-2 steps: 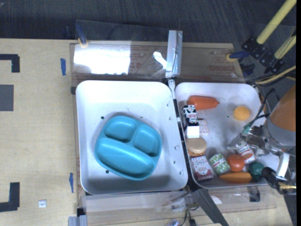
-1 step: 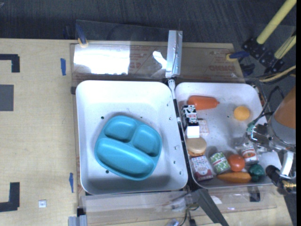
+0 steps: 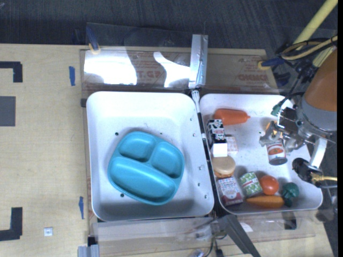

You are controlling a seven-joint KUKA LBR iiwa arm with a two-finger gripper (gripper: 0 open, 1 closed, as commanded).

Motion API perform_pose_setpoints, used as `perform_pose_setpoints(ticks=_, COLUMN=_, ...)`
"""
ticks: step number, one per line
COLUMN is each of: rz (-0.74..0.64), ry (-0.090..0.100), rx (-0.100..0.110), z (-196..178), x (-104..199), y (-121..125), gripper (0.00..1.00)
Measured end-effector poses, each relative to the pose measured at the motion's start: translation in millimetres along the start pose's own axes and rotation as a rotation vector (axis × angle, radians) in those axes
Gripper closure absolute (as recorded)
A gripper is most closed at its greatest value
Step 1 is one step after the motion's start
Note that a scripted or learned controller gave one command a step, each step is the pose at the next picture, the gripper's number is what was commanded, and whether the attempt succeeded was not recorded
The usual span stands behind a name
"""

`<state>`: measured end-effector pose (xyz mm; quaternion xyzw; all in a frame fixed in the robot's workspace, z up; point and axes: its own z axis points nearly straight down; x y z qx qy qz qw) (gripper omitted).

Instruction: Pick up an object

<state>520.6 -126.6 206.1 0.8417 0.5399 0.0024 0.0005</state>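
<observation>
The right bin [image 3: 244, 103] holds several toy foods: an orange carrot [image 3: 231, 116], a black-and-white carton [image 3: 215, 127], a white cube [image 3: 220, 149], a round bun [image 3: 224, 166], a red-and-white box [image 3: 230, 190], a green-and-white box [image 3: 250, 183], a red tomato [image 3: 269, 184], a second carrot [image 3: 265, 201] and a dark green piece [image 3: 290, 191]. A small red-and-white can [image 3: 276, 153] stands upright by the right wall. My gripper [image 3: 276, 137] hangs directly over the can's top, and its metal parts cover the can's upper edge.
The left bin [image 3: 102, 111] holds a blue divided plate [image 3: 146, 166]. A metal divider [image 3: 198, 63] stands behind the seam between the bins. Cables and a yellow bar [image 3: 319, 15] sit at the upper right. Bare bin floor lies between the carrot and the can.
</observation>
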Motion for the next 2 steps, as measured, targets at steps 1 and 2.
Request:
perform_pose_setpoints(ticks=1, rz=-0.409, ry=-0.002, rx=0.005, z=111, x=0, y=65, gripper=1.0)
perform_pose_setpoints(ticks=2, rz=-0.316, ry=-0.001, rx=-0.005, z=0, x=41, y=58, gripper=1.0)
